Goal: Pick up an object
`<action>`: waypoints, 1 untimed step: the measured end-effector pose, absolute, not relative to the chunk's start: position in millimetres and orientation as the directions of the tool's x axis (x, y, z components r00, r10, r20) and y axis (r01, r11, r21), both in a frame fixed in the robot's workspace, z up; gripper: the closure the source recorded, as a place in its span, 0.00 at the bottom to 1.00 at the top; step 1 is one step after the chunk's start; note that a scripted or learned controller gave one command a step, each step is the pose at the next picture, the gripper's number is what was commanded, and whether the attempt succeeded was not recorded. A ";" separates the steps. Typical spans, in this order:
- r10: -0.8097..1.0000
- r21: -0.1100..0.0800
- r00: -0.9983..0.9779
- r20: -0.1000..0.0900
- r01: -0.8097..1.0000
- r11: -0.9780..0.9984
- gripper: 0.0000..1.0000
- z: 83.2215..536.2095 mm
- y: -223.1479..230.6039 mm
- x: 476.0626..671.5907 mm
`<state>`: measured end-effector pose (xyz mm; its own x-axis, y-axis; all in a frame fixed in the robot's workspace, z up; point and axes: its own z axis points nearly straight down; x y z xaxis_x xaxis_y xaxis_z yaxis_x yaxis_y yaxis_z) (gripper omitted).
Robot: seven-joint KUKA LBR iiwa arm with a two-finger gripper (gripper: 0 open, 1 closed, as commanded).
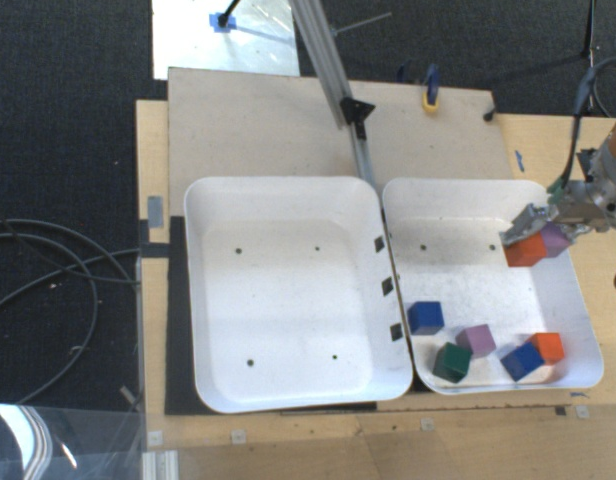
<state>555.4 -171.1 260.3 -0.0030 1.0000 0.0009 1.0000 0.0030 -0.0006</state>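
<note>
Along the near edge of the right white bin (584, 313), a green cube (451, 362), pink cube (476, 340), dark blue cube (522, 360) and orange cube (549, 346) are clustered; an orange-red block (525, 250) is clamped in the gripper (529, 235) near the bin's right edge.

Black cables (48, 268) on dark floor, left of bench (288, 118).

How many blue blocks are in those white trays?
2, both in the right tray: one blue block near its left wall, another by the front right corner beside an orange block. Others could be hidden under the tool.
</note>
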 end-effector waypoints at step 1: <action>1.000 0.003 -0.003 0.000 1.000 0.003 0.00 136.4 -118.5 487.8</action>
<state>487.8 -118.5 136.4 -0.0026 1.0000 -0.0001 1.0000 0.0026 0.0032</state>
